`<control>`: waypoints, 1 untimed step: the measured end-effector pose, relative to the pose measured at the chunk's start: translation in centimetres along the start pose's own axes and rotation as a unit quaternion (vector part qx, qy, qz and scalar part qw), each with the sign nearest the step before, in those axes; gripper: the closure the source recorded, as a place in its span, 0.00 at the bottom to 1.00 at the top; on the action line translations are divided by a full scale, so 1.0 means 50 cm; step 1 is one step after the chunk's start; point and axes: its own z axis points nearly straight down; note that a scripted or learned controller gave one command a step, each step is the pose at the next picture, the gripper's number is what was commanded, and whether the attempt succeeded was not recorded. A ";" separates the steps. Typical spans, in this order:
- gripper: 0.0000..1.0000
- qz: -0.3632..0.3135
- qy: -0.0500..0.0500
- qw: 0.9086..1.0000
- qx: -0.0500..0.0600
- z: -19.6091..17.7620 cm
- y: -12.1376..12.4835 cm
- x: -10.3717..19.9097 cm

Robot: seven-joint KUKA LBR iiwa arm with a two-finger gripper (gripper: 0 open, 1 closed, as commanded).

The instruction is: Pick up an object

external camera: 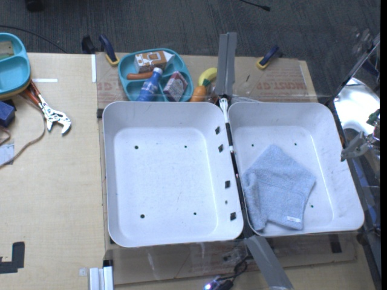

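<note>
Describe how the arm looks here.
At the right edge, the arm is a glossy, pale grey rounded casing with thin darker metal parts just below it. It is too blurred to make out cables or markings.

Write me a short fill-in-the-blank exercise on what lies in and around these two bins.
1. The folded grey towel lies in the ____ bin as the camera sees it.
2. The blue divided tray sits beyond the ____ bin.
3. The silver wrench rests on the ____, outside both bins.

Missing words: right; left; bench
</note>
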 end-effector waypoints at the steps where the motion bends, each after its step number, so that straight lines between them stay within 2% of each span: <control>1: 0.00 0.048 0.003 0.999 0.005 0.325 -0.010 0.011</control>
